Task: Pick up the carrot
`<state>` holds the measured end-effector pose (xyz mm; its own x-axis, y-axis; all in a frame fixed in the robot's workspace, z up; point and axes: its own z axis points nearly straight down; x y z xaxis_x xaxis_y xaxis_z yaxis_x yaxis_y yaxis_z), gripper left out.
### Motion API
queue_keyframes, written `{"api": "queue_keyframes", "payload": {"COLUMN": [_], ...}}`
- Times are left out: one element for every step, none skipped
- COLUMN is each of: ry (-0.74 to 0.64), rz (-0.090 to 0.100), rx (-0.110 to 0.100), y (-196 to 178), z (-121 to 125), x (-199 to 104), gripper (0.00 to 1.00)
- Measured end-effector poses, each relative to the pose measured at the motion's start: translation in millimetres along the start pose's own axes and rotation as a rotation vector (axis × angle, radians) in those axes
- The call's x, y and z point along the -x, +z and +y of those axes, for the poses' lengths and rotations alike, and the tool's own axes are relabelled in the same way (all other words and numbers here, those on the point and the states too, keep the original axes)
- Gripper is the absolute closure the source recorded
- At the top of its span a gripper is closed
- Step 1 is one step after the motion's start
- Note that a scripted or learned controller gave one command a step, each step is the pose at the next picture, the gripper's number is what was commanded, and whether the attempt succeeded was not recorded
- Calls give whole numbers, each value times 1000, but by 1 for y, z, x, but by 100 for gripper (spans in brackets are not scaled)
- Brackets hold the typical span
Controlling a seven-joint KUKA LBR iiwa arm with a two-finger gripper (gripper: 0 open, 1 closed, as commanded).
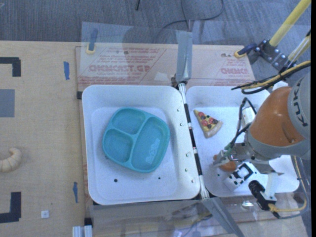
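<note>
Gripper (228,158) sits low over the right bin's (217,97) front half, touching an orange thing, seemingly the carrot (226,165), which peeks out beneath it near the bin's left wall; whether it is clamped cannot be told. Much of the carrot is hidden by the grey arm (281,127). In the left bin (94,100) a teal divided plate (136,139) lies at the centre. A pizza slice toy (207,123) lies by the right bin's left wall, behind the gripper. A croissant toy (10,160) rests at the bench's left edge
</note>
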<state>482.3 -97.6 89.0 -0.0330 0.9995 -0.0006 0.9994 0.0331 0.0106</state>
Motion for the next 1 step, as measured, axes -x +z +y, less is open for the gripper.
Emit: {"api": "queue_keyframes", "payload": {"ry": [-354], "rz": [2], "rx": [-9], "y": [-95], "z": [0], "x": [-50], "gripper": [100]}}
